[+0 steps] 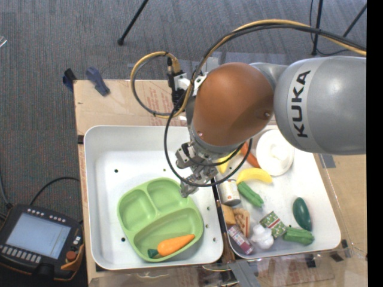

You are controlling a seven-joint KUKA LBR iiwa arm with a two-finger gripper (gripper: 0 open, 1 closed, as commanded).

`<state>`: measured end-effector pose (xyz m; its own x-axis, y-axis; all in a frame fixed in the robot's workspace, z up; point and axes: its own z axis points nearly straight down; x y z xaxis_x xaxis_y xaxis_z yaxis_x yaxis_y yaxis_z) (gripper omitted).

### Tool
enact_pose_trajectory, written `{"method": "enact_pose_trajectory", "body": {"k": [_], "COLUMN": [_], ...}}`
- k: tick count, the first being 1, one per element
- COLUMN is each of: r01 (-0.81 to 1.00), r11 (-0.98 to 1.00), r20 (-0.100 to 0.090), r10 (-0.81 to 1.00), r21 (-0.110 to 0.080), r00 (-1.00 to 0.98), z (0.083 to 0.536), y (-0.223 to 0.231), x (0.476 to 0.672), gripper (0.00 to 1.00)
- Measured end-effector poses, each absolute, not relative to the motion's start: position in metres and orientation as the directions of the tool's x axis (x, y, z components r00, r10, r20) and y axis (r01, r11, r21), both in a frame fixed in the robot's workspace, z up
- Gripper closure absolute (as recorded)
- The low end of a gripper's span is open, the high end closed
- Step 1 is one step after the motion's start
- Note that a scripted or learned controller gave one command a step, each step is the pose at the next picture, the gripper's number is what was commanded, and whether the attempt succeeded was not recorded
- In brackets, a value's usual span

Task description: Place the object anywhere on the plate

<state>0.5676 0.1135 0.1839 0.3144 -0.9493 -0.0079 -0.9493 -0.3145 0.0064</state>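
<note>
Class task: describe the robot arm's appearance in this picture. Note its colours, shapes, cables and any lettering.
The arm is a thick, rounded grey body with KUKA in black capitals. A bulbous orange-brown joint sits above the wrist. Black and yellowish cables loop around it. The gripper is small, metallic grey.

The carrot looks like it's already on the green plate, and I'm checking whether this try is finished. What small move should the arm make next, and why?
Probably a short lift straight up and away. The carrot lies in the large compartment of the green plate in the left bin, while the gripper sits over the plate's upper right corner, apart from the carrot. Rising clear avoids bumping the plate.
</note>
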Motion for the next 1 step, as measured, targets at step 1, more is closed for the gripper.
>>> {"method": "enact_pose_trajectory", "body": {"k": [1], "r01": [-0.869], "r11": [-0.496], "r20": [-0.004], "r10": [-0.869], "r21": [-0.001], "r00": [0.496], "z": [0.2512], "y": [0.0613], "x": [0.5415], "gripper": [1.00]}}
